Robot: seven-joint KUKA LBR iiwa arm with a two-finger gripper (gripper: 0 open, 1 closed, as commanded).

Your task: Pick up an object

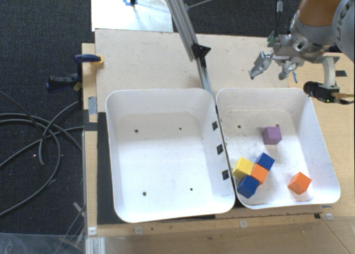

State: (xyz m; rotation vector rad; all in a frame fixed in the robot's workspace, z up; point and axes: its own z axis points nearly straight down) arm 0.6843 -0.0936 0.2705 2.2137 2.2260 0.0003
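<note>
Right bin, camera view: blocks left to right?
Yellow block → purple block → lone orange block. The two blue blocks and the other orange block cluster beside the yellow one, overlapping in order, so they are left out.

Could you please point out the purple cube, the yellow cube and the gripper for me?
purple cube [272, 134], camera view, on its top face.
yellow cube [243, 166], camera view, on its top face.
gripper [273, 69], camera view, midway between its fingertips.
</note>
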